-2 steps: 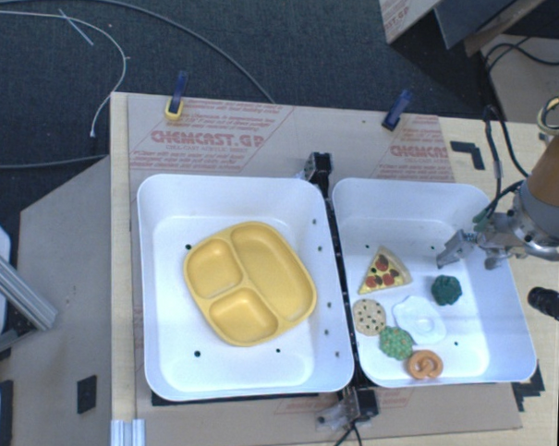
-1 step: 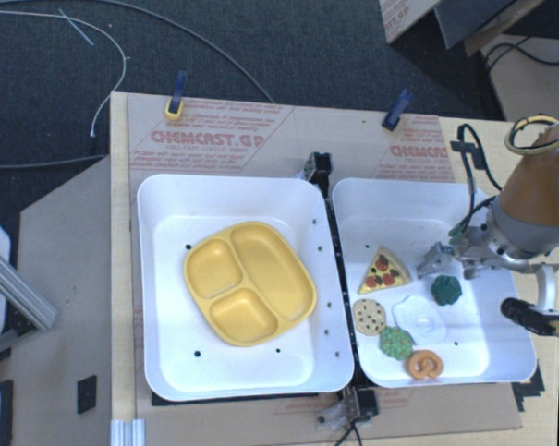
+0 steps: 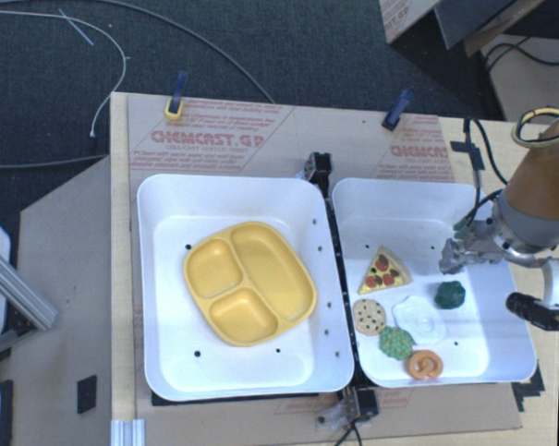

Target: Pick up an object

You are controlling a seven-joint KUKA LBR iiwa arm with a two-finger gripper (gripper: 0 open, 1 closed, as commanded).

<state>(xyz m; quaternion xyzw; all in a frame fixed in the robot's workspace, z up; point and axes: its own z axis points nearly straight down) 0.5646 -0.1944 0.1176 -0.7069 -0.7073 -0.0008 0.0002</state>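
Observation:
The right bin (image 3: 405, 203) holds several toy foods: a pizza slice (image 3: 385, 271), a chocolate-chip cookie (image 3: 370, 316), a green broccoli piece (image 3: 396, 342), a pretzel (image 3: 426, 364), a clear round lid-like piece (image 3: 418, 316) and a dark green lump (image 3: 450, 294). My gripper (image 3: 456, 257) hangs at the bin's right side, just above and slightly left of the dark green lump. Nothing shows between its fingers from this angle.
The left bin (image 3: 158, 258) carries a yellow three-compartment plate (image 3: 249, 282). The arm's grey wrist and orange band (image 3: 540, 183) lean in over the right bin's far right edge. Blue clamps (image 3: 396, 109) hold the cardboard base at the back.

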